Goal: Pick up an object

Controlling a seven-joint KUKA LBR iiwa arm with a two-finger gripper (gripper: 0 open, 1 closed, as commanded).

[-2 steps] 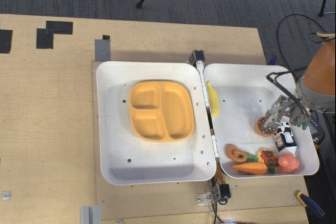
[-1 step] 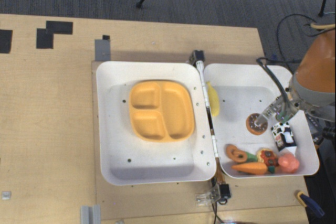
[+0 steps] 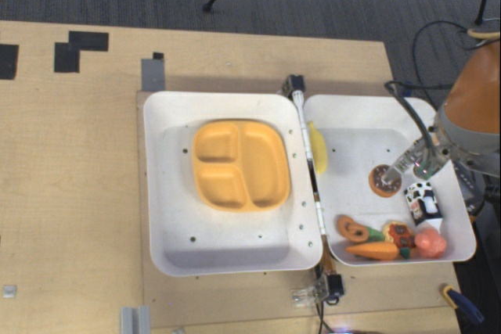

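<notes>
Brown and round, a small chocolate-glazed toy doughnut (image 3: pixel 384 181) is lying on the right white bin's floor (image 3: pixel 352 145); we are hovering the metal two-finger gripper (image 3: pixel 413 162) just beside it, and whether the jaws are gripping anything we cannot tell.

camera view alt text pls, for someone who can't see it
A grey and orange robot arm reaches from the right, its gripper low over the right white bin, beside a brown round toy. More toy food, including a carrot, crowds that bin's near edge. The left bin holds a yellow divided plate.
</notes>
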